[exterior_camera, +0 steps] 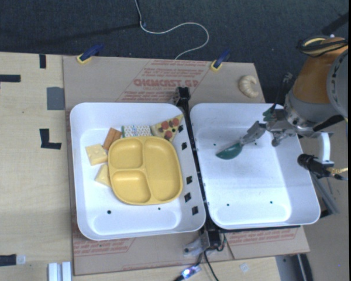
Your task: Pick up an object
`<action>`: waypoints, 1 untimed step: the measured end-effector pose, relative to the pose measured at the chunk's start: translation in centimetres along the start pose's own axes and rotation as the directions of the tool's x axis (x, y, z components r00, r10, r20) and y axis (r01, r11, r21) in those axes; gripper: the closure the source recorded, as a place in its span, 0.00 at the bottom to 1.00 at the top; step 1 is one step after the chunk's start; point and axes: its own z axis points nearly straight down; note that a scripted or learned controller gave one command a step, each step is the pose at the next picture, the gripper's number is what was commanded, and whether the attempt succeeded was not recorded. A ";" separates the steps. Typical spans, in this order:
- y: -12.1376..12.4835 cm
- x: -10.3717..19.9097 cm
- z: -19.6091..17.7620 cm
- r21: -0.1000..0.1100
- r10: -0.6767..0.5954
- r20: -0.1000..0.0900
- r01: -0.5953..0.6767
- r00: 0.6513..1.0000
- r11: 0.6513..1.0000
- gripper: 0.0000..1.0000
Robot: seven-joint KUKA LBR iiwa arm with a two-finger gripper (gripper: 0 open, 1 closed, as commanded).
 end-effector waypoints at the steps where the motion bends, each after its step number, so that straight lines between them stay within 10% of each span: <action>1: 0.1 0.7 4.6 0.000 0.000 0.000 0.000 1.000 1.000 0.00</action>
